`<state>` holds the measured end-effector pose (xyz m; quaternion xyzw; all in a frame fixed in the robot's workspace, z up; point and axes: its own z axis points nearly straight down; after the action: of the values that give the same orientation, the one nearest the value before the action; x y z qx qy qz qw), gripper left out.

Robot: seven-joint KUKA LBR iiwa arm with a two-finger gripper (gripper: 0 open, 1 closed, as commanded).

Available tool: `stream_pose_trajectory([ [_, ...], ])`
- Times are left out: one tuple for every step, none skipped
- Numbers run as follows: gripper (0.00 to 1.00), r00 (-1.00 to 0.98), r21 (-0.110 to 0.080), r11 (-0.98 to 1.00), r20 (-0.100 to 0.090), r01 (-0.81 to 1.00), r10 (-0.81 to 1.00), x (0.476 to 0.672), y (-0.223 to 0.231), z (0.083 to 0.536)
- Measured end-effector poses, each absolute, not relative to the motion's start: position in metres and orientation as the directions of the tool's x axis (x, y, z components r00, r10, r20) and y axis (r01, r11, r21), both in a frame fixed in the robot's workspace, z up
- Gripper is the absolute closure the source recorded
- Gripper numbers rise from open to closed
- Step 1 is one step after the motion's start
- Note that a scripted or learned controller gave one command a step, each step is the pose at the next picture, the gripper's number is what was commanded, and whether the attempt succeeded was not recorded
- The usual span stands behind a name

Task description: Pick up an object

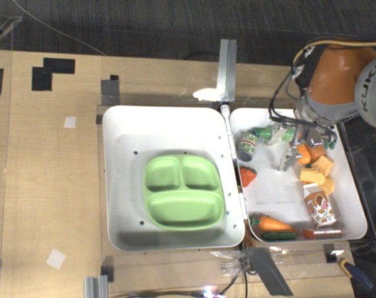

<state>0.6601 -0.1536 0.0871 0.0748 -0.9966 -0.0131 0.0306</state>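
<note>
1. The gripper [294,156] hangs low in the right bin [271,194], near its back wall; I cannot tell the state of its fingers.
2. Just beside it lie an orange piece [304,154] and yellow blocks [318,171].
3. A carrot [273,224] lies at the front wall.
4. The left bin [122,166] holds a green tray [184,191].

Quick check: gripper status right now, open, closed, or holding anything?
Gripper: low in the right bin near the orange toy pieces; open or closed cannot be told, and nothing is visibly held.
</note>
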Motion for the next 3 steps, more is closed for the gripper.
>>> stream_pose_trajectory([
  [1.00, -0.989, 0.015, 0.989, 0.005, -0.146, -0.146, 0.670, -0.154, 0.103],
  [1.00, -0.991, -0.008, 0.992, -0.025, -0.129, -0.129, 0.660, -0.167, 0.273],
  [0.00, -0.991, -0.002, 0.992, -0.014, -0.129, -0.129, 0.658, -0.166, 0.266],
])
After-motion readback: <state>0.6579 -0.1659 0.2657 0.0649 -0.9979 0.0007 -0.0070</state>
